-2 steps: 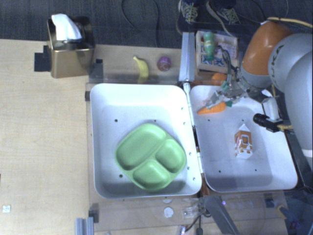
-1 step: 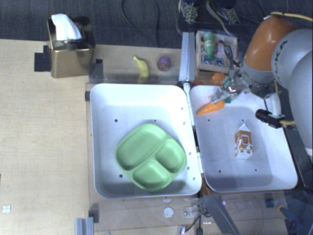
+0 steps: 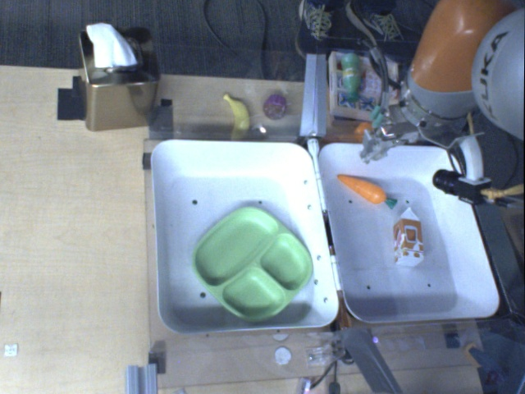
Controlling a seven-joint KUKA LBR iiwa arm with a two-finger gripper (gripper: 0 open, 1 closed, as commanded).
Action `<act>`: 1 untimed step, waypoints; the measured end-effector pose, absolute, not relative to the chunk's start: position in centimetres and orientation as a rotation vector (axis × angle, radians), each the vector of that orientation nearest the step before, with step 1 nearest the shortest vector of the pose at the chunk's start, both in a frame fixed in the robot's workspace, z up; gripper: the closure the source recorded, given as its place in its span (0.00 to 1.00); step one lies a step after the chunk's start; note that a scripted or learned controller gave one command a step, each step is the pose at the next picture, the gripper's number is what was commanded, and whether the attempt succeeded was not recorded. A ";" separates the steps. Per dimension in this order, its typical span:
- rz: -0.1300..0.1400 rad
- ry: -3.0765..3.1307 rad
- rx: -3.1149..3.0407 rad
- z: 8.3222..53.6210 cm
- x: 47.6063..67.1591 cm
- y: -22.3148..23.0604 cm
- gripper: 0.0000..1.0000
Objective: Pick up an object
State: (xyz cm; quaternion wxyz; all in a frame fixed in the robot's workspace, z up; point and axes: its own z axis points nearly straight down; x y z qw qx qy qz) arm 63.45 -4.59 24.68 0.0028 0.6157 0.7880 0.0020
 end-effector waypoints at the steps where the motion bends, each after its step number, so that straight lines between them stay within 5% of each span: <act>1: 0.004 2.992 0.934 24.1 59.8 -2.7 1.00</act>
